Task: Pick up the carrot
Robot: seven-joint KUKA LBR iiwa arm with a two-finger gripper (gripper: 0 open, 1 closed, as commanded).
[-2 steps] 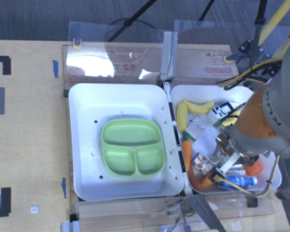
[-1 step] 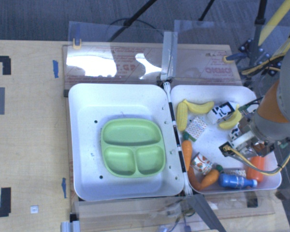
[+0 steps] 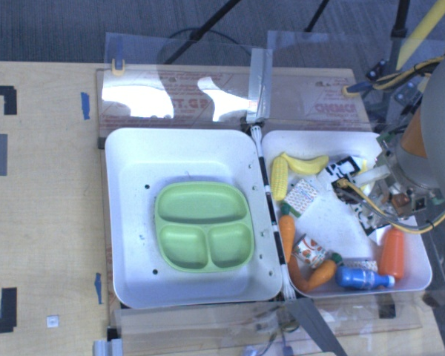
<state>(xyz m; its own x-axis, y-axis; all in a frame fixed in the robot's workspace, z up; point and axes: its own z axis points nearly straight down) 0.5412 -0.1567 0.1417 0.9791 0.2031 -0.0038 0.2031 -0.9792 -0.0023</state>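
Observation:
Two orange carrots lie in the right bin (image 3: 423, 273). One carrot (image 3: 287, 236) lies lengthwise along the bin's left wall. The other carrot (image 3: 317, 275) rests near the front wall, its green top pointing right. My gripper (image 3: 360, 197) hangs over the right half of this bin. It is to the right of and farther back than both carrots, and apart from them. Cables and black parts crowd around it.
The right bin also holds a banana (image 3: 305, 164), a corn cob (image 3: 279, 178), a patterned packet (image 3: 302, 195), a small can (image 3: 309, 251), a blue bottle (image 3: 363, 278) and an orange bottle (image 3: 391, 252). The left bin (image 3: 126, 199) holds a green divided plate (image 3: 204, 225).

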